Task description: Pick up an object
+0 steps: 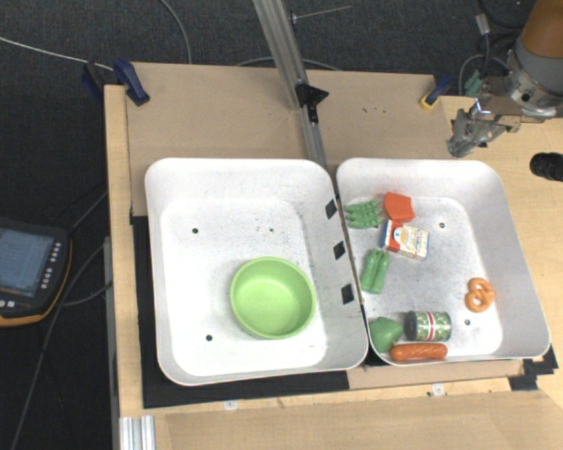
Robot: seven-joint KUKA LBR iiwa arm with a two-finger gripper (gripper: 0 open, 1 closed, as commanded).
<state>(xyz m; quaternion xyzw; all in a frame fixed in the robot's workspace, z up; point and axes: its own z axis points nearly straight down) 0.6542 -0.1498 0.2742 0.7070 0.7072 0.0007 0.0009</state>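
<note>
Pretzel [479,294] alone by right bin [516,261] wall; can [427,325], sausage [418,352] nearby

Two white bins [169,204] on wooden bench [225,111]

Even, fairly bright light falls from overhead, with no hard glare. The two white bins [169,204] look slightly washed out, their speckle soft. The green bowl [272,296] casts only a faint shadow in the left bin. The dark floor [38,111] at far left loses detail. The picture is mildly soft throughout, and grainy.
</note>
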